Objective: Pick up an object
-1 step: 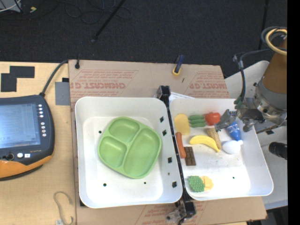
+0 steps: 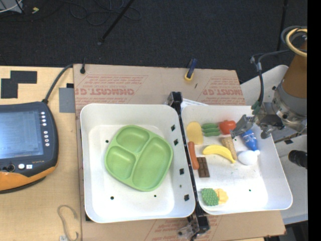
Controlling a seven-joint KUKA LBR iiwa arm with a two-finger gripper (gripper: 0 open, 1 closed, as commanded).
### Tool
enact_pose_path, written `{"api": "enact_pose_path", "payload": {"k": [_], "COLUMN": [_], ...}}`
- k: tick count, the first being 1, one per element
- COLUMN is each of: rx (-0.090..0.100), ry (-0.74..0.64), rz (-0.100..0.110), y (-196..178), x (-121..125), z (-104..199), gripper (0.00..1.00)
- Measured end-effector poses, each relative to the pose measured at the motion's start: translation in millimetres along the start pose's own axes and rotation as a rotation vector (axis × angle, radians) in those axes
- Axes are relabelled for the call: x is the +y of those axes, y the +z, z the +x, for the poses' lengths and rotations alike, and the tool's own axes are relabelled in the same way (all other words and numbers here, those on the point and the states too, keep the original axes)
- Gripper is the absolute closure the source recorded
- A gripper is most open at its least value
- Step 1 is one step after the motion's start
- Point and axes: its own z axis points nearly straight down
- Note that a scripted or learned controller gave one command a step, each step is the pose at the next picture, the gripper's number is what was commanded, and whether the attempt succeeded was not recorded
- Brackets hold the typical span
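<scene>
The right bin [image 2: 271, 195] holds several toy foods: a yellow piece [image 2: 194, 132], a green pod [image 2: 210, 129], a red tomato [image 2: 227, 126], a banana [image 2: 219, 152], a white egg [image 2: 247, 157], a brown bar [image 2: 202, 166], an orange stick [image 2: 191, 154] and a green-and-yellow piece [image 2: 214, 197]. A blue item [image 2: 251, 141] lies at the bin's right side. My gripper [image 2: 254, 127] hangs just above the blue item's upper end. It is open, its fingers [image 2: 244, 122] spread to either side, and nothing is visibly held between them.
The left bin [image 2: 95, 190] carries a green divided plate [image 2: 139, 157]. A control pendant [image 2: 22, 139] lies on the bench at far left. A blue and yellow clamp [image 2: 190, 70] sits on the cardboard's back edge. A black divider [image 2: 183, 154] separates the bins.
</scene>
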Motion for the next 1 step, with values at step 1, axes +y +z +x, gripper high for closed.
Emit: {"api": "enact_pose_path", "payload": {"k": [1], "rx": [0.002], "ry": [-0.001], "rz": [0.007], "y": [61.9], "x": [6.3], "z": [2.8], "gripper": [0.00]}}
